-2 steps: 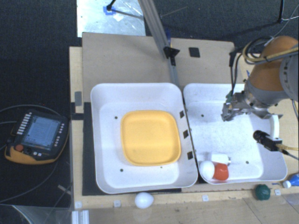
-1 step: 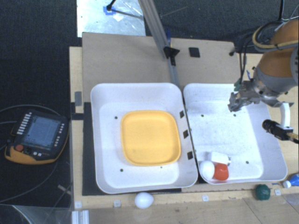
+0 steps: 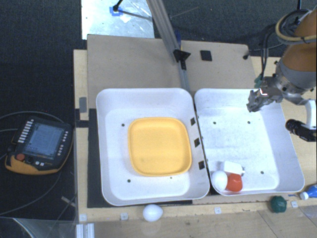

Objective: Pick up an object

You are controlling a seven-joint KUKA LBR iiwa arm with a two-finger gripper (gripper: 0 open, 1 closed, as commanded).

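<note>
Gripper (image 3: 257, 102) over right bin (image 3: 277, 133), upper right part, near back wall; fingers too dark and small to tell apart or together. Nothing seen between them. Objs for pickup in same bin's front-left corner: white egg (image 3: 219, 179), red piece (image 3: 234, 183), white block (image 3: 233, 168), all touching (clumped, edges hard to separate). Lie toward front and slightly left of gripper, well apart. Yellow plate (image 3: 159, 146) in left bin (image 3: 111, 133).
</note>
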